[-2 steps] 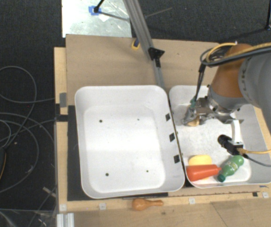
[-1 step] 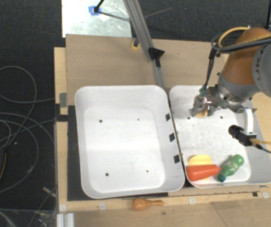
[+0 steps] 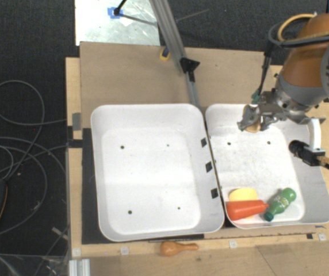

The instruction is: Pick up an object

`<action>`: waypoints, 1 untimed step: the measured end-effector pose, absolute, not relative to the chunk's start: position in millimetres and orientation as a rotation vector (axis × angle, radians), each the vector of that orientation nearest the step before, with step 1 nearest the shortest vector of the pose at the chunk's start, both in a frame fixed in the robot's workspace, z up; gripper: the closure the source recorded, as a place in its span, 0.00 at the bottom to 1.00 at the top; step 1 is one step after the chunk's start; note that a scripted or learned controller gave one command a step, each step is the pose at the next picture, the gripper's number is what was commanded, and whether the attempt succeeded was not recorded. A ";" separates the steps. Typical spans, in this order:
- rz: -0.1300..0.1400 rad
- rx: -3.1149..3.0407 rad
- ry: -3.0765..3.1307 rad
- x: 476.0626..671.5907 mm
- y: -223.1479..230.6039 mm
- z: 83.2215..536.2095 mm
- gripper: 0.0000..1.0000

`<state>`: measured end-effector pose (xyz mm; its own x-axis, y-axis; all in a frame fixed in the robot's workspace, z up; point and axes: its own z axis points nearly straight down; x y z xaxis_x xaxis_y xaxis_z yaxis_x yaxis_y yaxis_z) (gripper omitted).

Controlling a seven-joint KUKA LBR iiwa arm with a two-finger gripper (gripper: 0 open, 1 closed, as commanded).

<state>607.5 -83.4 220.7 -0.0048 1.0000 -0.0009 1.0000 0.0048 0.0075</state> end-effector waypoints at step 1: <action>0.007 2.209 2.233 615.4 -25.8 233.1 1.00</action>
